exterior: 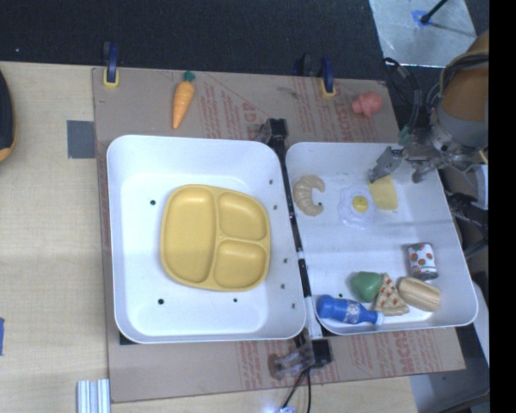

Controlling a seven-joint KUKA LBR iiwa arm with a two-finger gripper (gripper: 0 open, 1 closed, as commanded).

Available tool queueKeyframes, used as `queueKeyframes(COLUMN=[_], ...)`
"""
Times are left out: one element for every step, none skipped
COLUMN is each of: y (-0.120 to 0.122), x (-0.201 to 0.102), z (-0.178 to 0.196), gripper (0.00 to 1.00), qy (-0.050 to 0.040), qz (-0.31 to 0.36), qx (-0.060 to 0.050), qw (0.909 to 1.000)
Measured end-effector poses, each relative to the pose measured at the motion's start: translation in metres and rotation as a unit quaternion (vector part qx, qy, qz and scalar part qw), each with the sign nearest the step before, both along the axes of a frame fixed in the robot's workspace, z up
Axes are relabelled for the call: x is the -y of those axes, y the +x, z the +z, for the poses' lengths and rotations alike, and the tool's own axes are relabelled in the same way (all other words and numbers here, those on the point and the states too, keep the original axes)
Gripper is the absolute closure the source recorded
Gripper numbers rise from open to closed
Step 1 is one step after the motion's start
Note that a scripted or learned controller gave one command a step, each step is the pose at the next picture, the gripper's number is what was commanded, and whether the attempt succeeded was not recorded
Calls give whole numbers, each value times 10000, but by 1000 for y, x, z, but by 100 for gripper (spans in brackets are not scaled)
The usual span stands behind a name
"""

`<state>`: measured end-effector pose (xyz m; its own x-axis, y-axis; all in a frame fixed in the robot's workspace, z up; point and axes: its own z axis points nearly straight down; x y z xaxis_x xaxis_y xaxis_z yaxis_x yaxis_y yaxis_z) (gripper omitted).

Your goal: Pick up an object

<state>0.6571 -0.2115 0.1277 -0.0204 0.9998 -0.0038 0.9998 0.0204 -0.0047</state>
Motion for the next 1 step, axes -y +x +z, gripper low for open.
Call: queueKeyframes(y=[-1], x=[-28], z=[-28], gripper=[0], qy=[21], qz=[-64], qx=[-5], qw=[10000])
